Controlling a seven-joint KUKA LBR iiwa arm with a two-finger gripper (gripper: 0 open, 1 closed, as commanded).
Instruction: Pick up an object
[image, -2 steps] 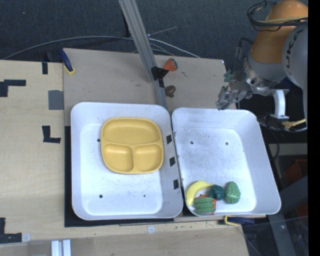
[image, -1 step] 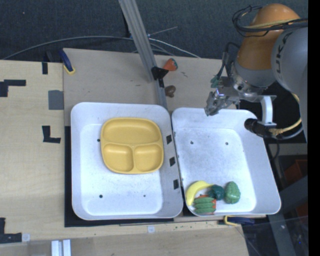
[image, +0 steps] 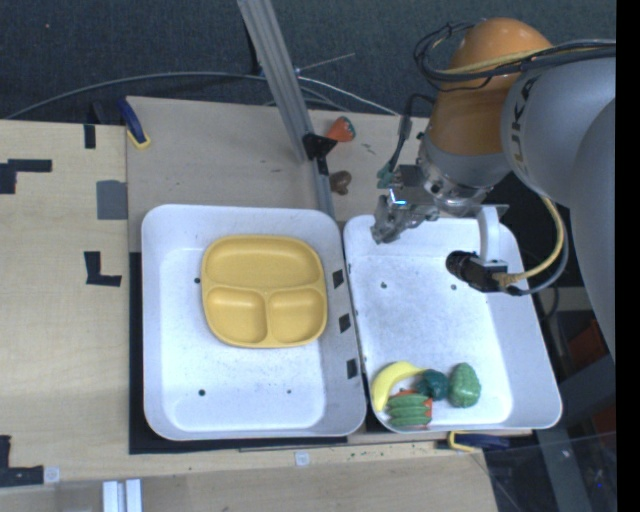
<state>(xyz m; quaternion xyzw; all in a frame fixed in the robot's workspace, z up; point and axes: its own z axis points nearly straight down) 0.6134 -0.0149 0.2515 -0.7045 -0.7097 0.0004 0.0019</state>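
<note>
My gripper hangs over the far left corner of the right bin, close to the rim that this bin shares with the left bin. Whether it is wide or narrow, I cannot tell from here.

The middle of the right bin floor is bare white, so there is open room below me. The toys lie together in the near corner of this bin: a yellow banana, a green and red piece, a dark teal piece and a green piece. They are well apart from my gripper.

In the left bin lies a yellow divided tray.
</note>
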